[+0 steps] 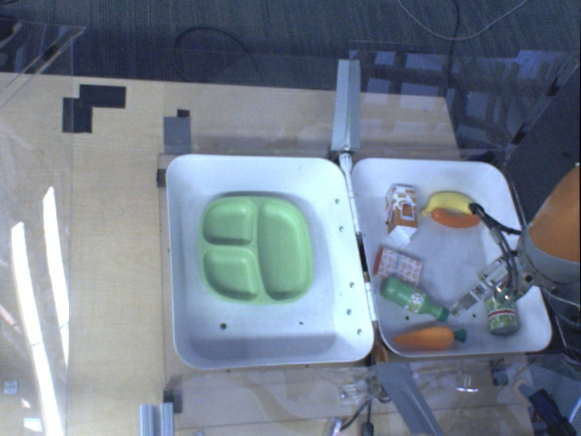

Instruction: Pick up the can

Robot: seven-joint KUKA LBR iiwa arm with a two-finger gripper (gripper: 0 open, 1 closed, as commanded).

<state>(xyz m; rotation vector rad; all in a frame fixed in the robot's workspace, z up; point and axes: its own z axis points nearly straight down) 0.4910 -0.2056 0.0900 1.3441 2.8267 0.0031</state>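
The can (501, 317) is small, with a green-and-white label and a silvery top. It stands upright in the front right corner of the right bin (522, 230). My gripper (482, 298) hangs low over that bin, just up and to the left of the can. It is open, with nothing between its fingers. One silvery finger (464, 302) reaches toward the green bottle, and the other sits close above the can's top. The grey arm with its orange band (556, 225) comes in from the right edge.
The right bin also holds a green bottle (413, 298), a carrot (425, 337) at the front, a pink-and-white packet (399, 263), a small carton (402, 207), a banana (451, 202) and an orange piece (455, 217). A green divided tray (257, 247) lies in the left bin (186, 271).
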